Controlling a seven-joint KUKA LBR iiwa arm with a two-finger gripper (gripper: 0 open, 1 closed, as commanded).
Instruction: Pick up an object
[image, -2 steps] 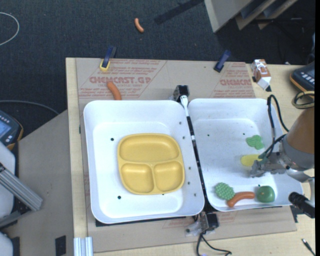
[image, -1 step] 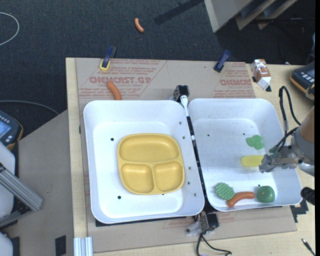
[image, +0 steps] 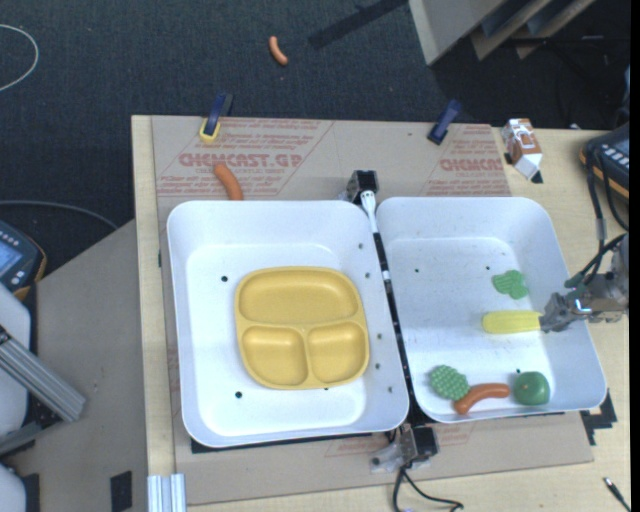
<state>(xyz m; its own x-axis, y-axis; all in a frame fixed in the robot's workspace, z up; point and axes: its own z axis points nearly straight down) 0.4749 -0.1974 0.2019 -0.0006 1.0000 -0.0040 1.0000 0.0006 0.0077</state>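
The right bin (image: 440, 255) holds several toy foods. A yellow corn cob (image: 510, 322) lies near its right wall. A small green leafy piece (image: 511, 284) sits just above it. Along the front wall lie a green bumpy vegetable (image: 449, 381), an orange sausage (image: 481, 397) and a round green fruit (image: 531, 388). My gripper (image: 558, 314) hangs low at the bin's right wall, right at the corn cob's right end. It is too small and dark to read how it stands.
The left bin (image: 200, 250) holds a yellow divided plate (image: 300, 326). On the cardboard behind the bins lie another orange sausage (image: 229, 181) and a small carton (image: 522, 145). Cables (image: 600, 250) run past the right bin's right side.
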